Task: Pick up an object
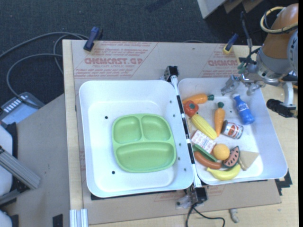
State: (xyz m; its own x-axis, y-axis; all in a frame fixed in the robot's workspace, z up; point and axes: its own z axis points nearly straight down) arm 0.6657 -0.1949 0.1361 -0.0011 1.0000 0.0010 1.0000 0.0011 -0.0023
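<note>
The right bin (272,141) holds several toy foods. Among them are a blue bottle (243,110), two carrots (198,99) (218,118), a tomato (190,108), a corn cob (203,125), a red can (232,130), an orange (221,151) and a banana (223,174). My gripper (240,87) hangs over the bin's far right corner, just above and behind the blue bottle. Its fingers are spread open and nothing is between them.
The left bin (92,126) holds a green divided plate (143,142). A small box (201,139), a sausage (206,160), a watermelon slice (232,157) and a cheese wedge (248,160) crowd the right bin's near half. Blue clamps (92,38) (230,43) grip the board's far edge.
</note>
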